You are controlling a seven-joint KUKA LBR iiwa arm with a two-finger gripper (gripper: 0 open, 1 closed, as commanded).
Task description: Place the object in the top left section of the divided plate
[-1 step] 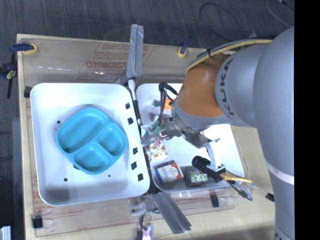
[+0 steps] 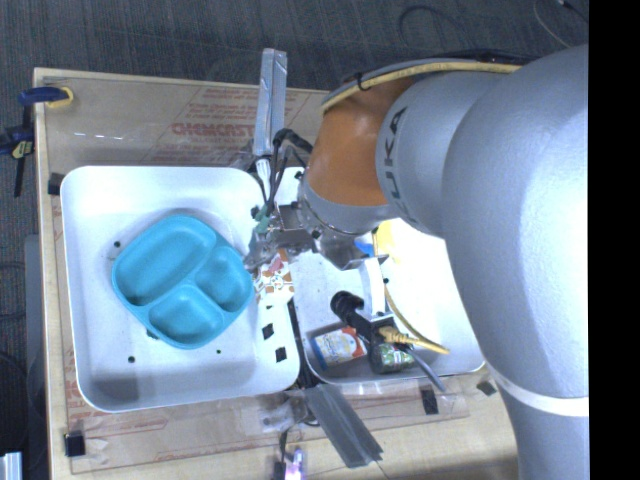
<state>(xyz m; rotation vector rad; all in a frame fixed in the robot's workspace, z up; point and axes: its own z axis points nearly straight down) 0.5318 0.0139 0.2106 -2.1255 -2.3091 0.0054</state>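
Note:
The blue divided plate [image 2: 180, 280] lies tilted in the left bin [image 2: 100, 368], with one large section and two smaller ones, all bare. My gripper [image 2: 268, 250] hangs over the ridge between the two bins, just right of the plate's right rim. A small object with a red and white pattern [image 2: 275, 280] sits directly below the gripper, at the left bin's right edge. Whether the object is held or just lies under the gripper is not visible. The arm's orange band and grey wrist hide the upper part of the right bin.
In the right bin [image 2: 455, 363], a small orange and white packet [image 2: 340, 346] lies near the front wall, with a dark green item [image 2: 395, 358] beside it. A yellow and blue thing [image 2: 384, 238] peeks out from under the wrist.

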